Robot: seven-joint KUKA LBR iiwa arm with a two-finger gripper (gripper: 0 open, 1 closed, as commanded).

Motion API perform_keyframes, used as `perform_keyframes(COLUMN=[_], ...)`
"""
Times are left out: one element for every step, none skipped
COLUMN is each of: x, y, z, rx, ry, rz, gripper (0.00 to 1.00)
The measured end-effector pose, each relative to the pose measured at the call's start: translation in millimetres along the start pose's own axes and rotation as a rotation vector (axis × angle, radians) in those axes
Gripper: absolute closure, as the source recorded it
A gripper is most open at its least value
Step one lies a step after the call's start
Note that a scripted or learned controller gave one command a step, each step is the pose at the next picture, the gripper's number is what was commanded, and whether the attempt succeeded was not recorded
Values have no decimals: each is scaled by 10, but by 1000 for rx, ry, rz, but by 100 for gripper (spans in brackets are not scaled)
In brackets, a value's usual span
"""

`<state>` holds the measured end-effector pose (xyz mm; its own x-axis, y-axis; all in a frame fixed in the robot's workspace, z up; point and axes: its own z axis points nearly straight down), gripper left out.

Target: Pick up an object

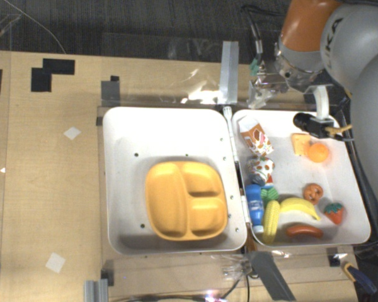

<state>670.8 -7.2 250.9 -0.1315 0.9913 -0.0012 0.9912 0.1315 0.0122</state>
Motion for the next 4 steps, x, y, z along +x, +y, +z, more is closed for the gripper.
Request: perform_keyframes(x=[-130, -868, -845, -327], y=[-1745, -1885, -1847, -1895], z=[563, 1094, 970, 640], rx=[13, 14, 6, 9], ry=[0, -1, -1, 0], rz=[96, 180, 173, 421], gripper=[100, 100, 100, 100])
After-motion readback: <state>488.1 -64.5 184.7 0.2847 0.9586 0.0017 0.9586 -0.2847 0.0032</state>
